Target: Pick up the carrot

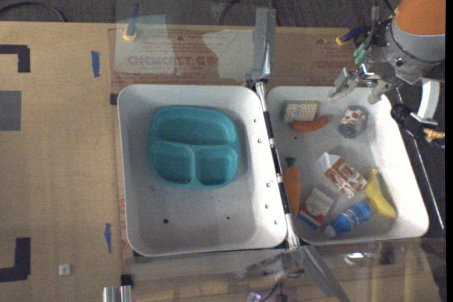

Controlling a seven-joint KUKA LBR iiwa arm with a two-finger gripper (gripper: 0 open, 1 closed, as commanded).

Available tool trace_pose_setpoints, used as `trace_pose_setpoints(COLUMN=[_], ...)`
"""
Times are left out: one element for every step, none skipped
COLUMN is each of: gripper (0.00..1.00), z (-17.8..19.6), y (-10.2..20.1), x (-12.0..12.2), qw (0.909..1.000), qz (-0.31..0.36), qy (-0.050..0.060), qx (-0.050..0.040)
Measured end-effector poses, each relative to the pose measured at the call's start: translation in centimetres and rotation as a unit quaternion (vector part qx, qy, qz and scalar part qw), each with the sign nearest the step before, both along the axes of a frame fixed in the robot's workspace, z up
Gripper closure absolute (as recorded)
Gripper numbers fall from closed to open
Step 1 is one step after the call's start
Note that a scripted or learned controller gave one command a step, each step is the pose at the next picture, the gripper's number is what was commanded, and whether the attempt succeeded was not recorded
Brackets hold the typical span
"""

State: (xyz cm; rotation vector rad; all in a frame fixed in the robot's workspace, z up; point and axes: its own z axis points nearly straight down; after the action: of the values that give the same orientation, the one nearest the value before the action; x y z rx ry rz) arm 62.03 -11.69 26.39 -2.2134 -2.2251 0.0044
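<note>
At the near edge of the right bin point(414, 223) lies a blue bottle point(350, 218) on its side, with a small red and white packet point(316, 206) just beside it to the left. A yellow banana point(380, 196) lies slantwise near the bottle's far end, close to the bin's right wall. The carrot point(291, 182) lies against the left wall of this bin, orange, its length running near to far, just left of the small packet. Further in, a white carton with red print point(345, 175) lies tilted in the middle of the bin.

The left bin point(134, 223) holds a teal divided tray point(192, 146), lying flat, a little toward the far side.

Toward the far end of the right bin, an orange-red sausage-shaped item point(310, 125) lies crosswise, touching a small patterned block point(301, 111) just behind it. A small can point(352, 122) lies to their right.

Above the far right corner of that bin hangs the gripper point(361, 83), well apart from the carrot. Its fingers point(342, 85) stand spread apart with nothing between them. Behind it the arm point(422, 18) rises grey and orange toward the right.

The brown table point(56, 152) carries both bins, with blue tape marks point(95, 64) on its left part.
</note>
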Motion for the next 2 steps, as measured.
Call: trace_pose_setpoints(gripper=[0.0, 0.0], z=[-8.2, -7.6], y=[3.3, 5.3], x=[-9.3, -3.7], qw=[0.9964, 0.9984], qz=[0.085, 0.057], qy=[0.0, -0.001], qx=[0.0007, 0.0001])
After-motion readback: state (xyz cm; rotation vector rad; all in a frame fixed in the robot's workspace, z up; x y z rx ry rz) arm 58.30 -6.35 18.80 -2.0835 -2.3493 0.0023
